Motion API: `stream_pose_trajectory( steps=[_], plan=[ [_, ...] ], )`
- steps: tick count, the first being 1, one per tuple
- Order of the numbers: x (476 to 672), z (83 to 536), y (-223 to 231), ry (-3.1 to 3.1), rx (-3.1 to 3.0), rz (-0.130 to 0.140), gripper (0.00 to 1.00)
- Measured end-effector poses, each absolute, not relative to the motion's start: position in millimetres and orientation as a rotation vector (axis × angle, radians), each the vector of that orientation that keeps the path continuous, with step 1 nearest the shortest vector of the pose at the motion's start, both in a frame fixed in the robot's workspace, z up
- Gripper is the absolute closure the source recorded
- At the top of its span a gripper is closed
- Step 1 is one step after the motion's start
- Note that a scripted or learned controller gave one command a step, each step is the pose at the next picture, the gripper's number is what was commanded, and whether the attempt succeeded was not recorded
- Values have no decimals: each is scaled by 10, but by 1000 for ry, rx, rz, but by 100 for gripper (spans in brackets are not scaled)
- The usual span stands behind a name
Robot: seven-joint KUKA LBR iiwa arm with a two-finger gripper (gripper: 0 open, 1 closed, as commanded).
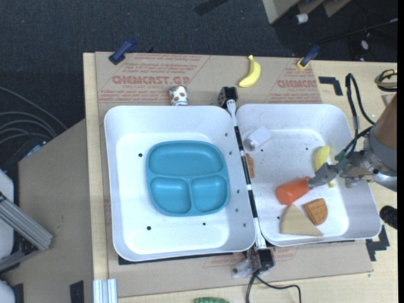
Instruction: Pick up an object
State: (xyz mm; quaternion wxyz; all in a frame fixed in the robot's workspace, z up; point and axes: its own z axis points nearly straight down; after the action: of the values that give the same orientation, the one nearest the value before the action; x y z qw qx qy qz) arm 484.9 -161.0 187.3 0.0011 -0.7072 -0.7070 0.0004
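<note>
Gripper low over the right bin, reaching in from the right; whether its fingers are parted or closed cannot be told. Orange carrot lies at its tip, to the left (contact unclear). Yellow piece sits just behind it; bread slice and tan wedge lie in front. Blue divided plate rests well to the left, in the left bin.
</note>
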Motion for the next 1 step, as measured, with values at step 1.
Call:
stream_pose_trajectory(
  steps=[1],
  plan=[
    [4981,1061,-1448,-2230,-2235,-14,0]
  ],
)
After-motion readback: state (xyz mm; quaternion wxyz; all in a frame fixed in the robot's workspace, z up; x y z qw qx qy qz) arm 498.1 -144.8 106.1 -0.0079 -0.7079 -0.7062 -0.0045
